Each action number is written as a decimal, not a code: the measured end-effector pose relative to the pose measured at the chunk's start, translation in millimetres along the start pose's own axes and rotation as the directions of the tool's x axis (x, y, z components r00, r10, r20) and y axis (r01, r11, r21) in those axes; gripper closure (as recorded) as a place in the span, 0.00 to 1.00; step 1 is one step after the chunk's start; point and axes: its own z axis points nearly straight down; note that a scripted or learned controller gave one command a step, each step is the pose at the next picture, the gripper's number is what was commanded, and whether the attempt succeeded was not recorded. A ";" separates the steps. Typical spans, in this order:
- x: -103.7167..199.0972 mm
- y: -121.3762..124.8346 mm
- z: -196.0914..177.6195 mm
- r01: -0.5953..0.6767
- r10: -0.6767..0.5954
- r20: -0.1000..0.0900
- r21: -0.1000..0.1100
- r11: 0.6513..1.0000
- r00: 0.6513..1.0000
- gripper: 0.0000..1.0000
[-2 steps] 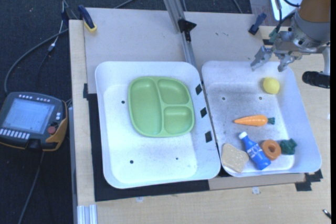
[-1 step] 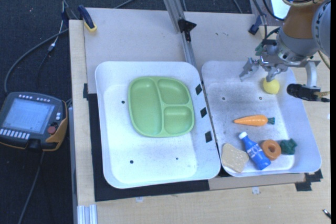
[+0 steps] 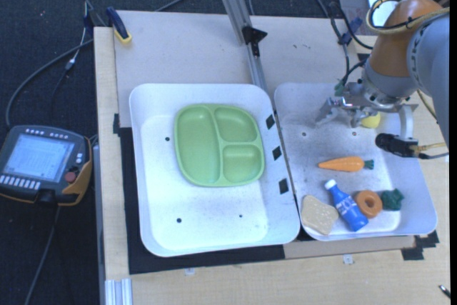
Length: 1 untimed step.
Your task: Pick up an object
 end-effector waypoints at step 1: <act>0.0 2.7 -16.0 0.001 -0.001 0.002 -0.009 1.000 1.000 1.00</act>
